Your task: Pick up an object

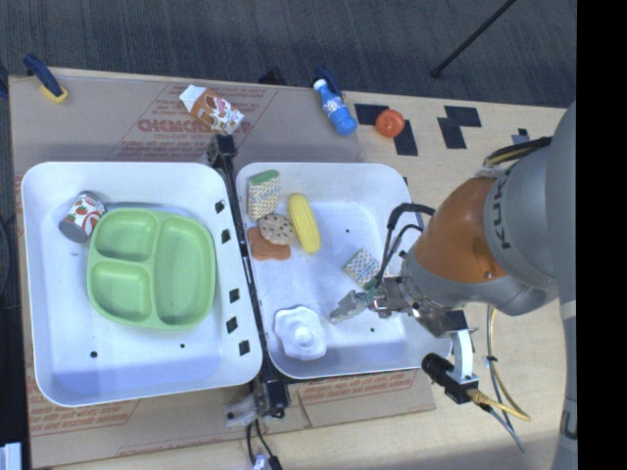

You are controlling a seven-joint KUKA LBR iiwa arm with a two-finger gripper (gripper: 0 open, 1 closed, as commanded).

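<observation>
Over the right bin [384, 180], the gripper [351, 306] hovers near the bin floor, seemingly clenched and grasping nothing. Approach step, I judge; next it must open over one item.

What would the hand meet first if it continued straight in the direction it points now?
The hand points toward the view's left and slightly down. Going on, it would probably first meet the white bottle lying in the right bin. Its height above the bin floor is unclear, so it might pass over.

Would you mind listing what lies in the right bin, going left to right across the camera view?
Cookie → corn cob → patterned packet → gripper reaching in from the right. The items stacked at the bin's left wall overlap, so I left them out.
</observation>
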